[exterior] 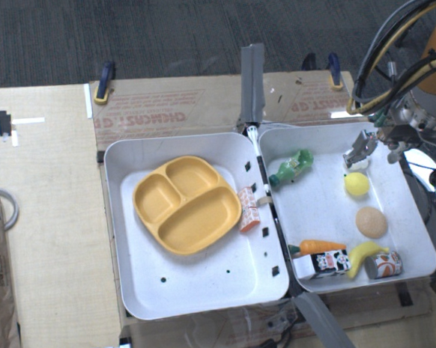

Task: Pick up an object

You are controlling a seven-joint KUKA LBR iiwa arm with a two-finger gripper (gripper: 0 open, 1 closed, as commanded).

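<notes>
Gripper (361,153) first: from my seat I see it hanging above the upper right part of the right bin (400,193), with the grey arm (424,119) and its looped cables reaching in from the right. Its tip is small and partly blurred against the white bin wall, so I cannot tell how it is set, and I see nothing caught in it. Much of the arm is cut off by the picture's edge.

Just below the tip lies a yellow ball (357,185), apart from it as far as I can judge. Below that sits a tan egg (371,223). A green toy (292,168) lies near the bin's upper left. Along the lower edge I make out a carrot (321,245), a small carton (322,264) with black and white print I cannot read, a banana (363,255) and a can (383,266). These four crowd together and partly overlap, so their outlines are hard to separate.

Over in the left bin (136,281), a yellow divided plate (188,203) rests tilted, and a small orange packet (248,209) sits just beside its right rim, against the divider. Its label is too small for me to read.
</notes>
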